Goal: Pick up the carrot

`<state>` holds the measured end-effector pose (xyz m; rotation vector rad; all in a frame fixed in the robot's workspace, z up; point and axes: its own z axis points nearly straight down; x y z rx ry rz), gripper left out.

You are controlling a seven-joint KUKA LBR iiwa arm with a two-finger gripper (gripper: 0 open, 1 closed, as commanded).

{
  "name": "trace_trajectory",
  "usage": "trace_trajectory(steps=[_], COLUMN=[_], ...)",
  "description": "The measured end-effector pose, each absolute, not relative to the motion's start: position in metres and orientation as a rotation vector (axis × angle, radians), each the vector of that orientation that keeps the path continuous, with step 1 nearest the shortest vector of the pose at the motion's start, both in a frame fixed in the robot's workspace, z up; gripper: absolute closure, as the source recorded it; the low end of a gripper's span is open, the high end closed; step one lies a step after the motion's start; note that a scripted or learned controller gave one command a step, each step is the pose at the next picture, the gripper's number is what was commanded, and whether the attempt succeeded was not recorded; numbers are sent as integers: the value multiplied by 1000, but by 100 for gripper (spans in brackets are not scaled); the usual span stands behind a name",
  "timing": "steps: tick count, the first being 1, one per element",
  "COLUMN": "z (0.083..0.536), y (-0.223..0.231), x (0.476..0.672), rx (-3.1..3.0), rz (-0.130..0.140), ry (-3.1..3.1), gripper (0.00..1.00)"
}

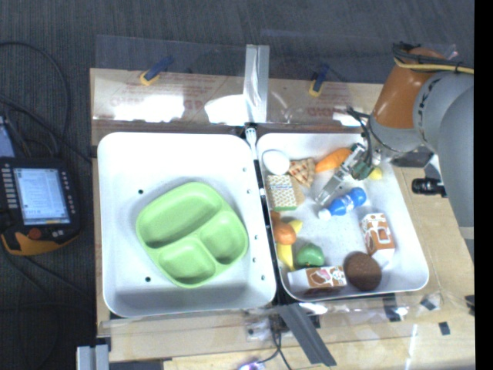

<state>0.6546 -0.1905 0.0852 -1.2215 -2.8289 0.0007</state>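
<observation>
Carrot [333, 159] lay near right bin's [412, 241] back wall, beside waffle [303, 171] | tool [339, 183] sat just below-right of carrot, above blue bottle [343, 202] | tool opening: could not tell, nothing visibly held.

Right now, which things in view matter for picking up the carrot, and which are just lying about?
For the job:
carrot
gripper
right bin

Just lying about:
green plate
left bin
blue bottle
brown ball
waffle
milk carton
</observation>
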Motion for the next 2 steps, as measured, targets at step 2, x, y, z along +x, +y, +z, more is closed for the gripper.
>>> trace_trajectory(steps=[2], z=[88], y=[-182], x=[669], rx=[-1939], rz=[2], ry=[-2476], gripper=[0])
